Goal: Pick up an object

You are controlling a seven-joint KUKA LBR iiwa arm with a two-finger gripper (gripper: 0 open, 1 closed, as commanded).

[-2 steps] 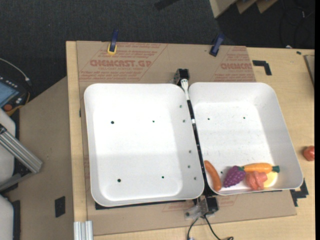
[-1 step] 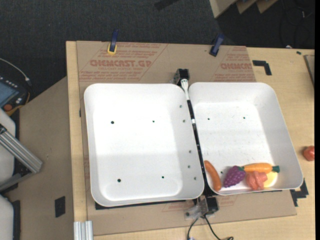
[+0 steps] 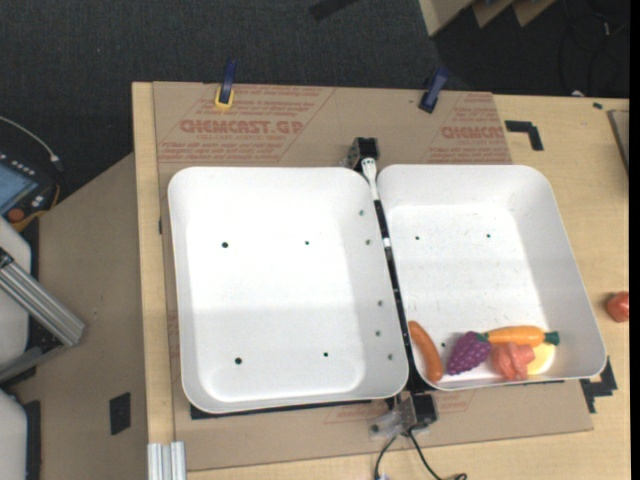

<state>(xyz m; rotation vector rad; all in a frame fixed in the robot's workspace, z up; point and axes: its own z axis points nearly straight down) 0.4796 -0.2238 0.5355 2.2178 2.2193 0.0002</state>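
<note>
toy foods (image 3: 480, 350) crowd the right bin's (image 3: 520, 208) near edge; end effector state: cannot tell.

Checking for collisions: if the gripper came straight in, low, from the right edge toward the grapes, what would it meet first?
Probably the right bin's wall. Past that come the yellow piece and the carrot, before the grapes. Higher up the way looks free, though depth is unclear.

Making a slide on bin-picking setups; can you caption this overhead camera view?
Two shallow white bins side by side; plastic toy food, including purple grapes and an orange carrot, clusters in the right bin's near corner.
</note>
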